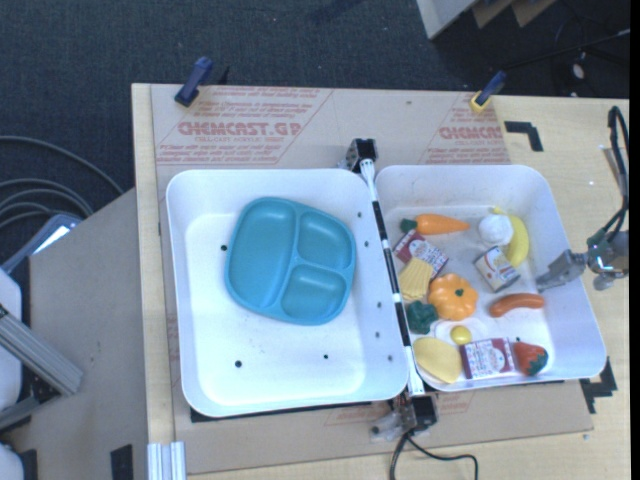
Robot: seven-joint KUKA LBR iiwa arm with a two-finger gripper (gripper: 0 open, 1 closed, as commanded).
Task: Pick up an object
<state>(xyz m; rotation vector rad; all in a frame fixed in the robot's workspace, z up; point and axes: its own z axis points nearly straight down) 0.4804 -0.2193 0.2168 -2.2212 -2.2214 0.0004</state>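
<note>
The right bin (560,203) holds several toy foods: a carrot (440,225), a white round piece (493,228), a banana (518,240), a small carton (493,267), a sausage (516,304), an orange pumpkin (451,295), a yellow ridged piece (422,260), a green piece (420,315), a pale yellow lump (437,359), a fried egg (461,333), a red packet (487,358) and a red strawberry (534,358). My gripper (572,265) is at the bin's right rim, just right of the carton and above the sausage. Nothing is seen in it.
A blue divided plate (292,260) lies in the left bin (200,348). A black divider (385,268) runs between the bins. Blue (193,81) and yellow (488,90) clamps hold the board at the back. Cables (50,183) lie on the floor at left.
</note>
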